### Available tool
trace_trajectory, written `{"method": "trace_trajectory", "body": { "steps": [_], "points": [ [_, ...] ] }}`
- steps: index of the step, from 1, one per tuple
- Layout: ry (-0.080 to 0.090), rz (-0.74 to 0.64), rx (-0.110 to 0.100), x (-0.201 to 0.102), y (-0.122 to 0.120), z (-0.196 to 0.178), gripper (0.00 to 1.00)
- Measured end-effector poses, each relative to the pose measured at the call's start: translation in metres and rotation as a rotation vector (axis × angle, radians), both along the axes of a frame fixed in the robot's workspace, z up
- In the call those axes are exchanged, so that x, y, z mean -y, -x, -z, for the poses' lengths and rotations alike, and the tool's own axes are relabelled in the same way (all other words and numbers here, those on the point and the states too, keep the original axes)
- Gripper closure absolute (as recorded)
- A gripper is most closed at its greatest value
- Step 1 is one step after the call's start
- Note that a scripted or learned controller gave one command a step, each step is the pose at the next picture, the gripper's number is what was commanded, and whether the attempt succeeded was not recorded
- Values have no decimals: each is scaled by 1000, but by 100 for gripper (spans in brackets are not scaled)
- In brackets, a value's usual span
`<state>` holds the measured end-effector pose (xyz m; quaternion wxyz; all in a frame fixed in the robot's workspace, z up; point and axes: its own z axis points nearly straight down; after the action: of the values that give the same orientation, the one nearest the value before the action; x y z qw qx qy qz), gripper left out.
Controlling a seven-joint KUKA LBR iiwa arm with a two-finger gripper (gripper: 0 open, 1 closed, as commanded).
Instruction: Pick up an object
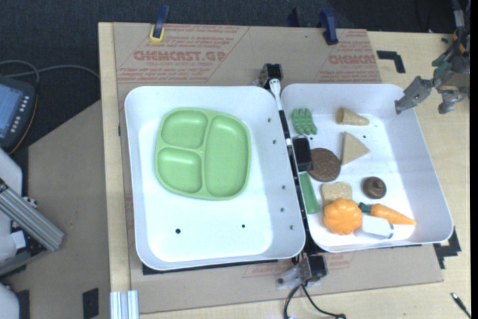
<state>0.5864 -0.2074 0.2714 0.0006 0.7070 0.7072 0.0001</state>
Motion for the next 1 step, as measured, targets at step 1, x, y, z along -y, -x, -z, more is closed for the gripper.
{"method": "trace_trajectory", "body": {
  "steps": [1],
  "points": [
    [-2,1,-6,8,1,47,0]
  ]
}}
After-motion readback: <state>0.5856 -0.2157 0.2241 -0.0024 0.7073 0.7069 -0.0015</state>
